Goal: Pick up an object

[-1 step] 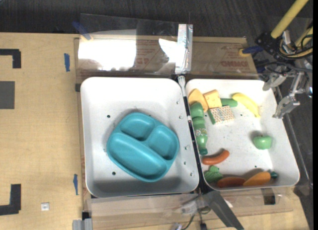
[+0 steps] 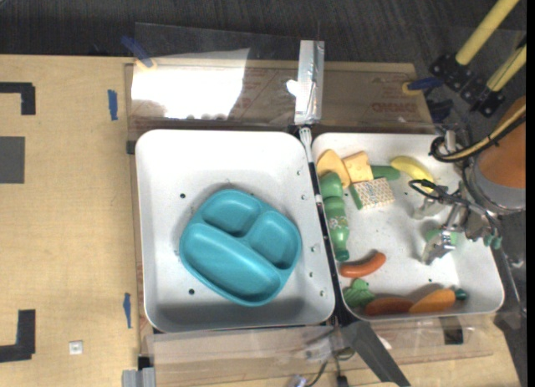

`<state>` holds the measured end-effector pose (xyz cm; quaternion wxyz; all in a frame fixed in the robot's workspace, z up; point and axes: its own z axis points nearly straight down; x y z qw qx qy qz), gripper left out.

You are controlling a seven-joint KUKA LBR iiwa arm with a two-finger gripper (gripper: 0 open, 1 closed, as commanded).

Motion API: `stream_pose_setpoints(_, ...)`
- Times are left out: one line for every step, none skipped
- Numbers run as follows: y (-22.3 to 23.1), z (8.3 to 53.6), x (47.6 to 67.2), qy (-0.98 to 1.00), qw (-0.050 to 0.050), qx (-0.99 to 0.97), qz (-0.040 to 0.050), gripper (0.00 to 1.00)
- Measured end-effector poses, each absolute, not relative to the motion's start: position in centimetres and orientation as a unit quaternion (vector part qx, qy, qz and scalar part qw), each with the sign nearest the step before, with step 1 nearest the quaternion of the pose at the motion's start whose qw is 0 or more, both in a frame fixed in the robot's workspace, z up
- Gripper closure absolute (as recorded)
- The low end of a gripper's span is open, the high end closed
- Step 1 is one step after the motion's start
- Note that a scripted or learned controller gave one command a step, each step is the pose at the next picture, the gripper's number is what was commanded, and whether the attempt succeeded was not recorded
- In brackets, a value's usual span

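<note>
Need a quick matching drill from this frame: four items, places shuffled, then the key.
Things:
1. teal divided plate
2. banana
3. carrot
4. gripper

Places:
A. right bin, far side near the arm
B. over the right bin's right half, above its floor
C. left bin, middle
D. right bin, near edge

Pairs: 1-C, 2-A, 3-D, 4-B

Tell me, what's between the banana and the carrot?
In the camera view, the gripper hangs between the banana and the carrot, over bare white bin floor.
</note>
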<state>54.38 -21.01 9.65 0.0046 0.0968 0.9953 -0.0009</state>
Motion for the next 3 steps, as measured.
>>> stream_pose_setpoints(-21.3,8.9,50.1,1.000,0.009,0.005,-0.0016,0.00)
stream_pose_setpoints(-22.0,9.4,49.3,0.995,0.019,-0.094,-0.0045,0.00)
stream_pose_setpoints(-22.1,10.4,49.8,0.976,0.007,-0.219,-0.0022,0.00)
